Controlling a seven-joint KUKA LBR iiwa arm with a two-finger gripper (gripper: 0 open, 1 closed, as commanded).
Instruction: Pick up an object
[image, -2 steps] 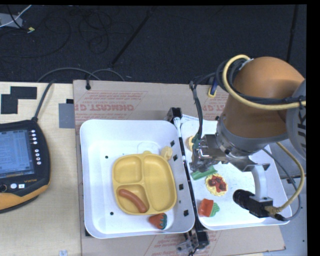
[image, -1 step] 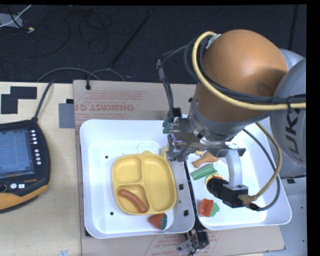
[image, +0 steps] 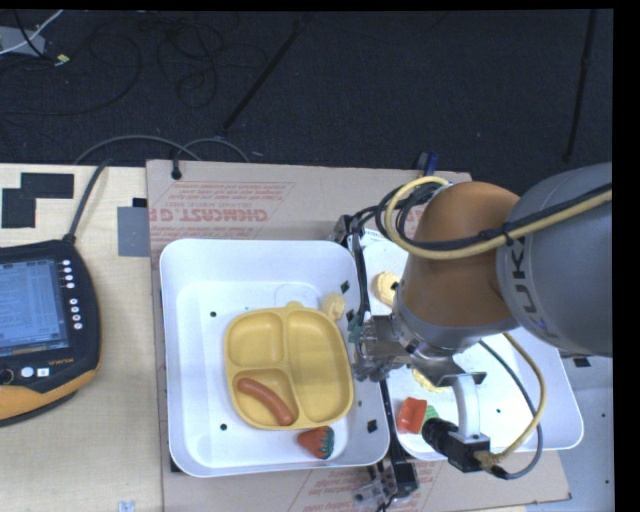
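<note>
Hanging over the inner edge of the right bin (image: 560, 430), the arm's orange band (image: 455, 265) and grey wrist cover the hand (image: 372, 352), which seems to sit close to the seam between the two bins; whether it is apart or together I cannot tell. No object is visibly held. The nearest candidates lie on either side of that seam. A small red and green piece (image: 411, 413) rests in the right bin, just below the wrist and toward the view's bottom. In the left bin (image: 190, 300), a yellow divided tray (image: 290, 365) carries a sausage (image: 266, 399), whose long axis runs diagonally, and a strawberry (image: 316, 441) lies just beside the tray's lower corner. Judging from this, the red and green piece is the shortest reach.
</note>
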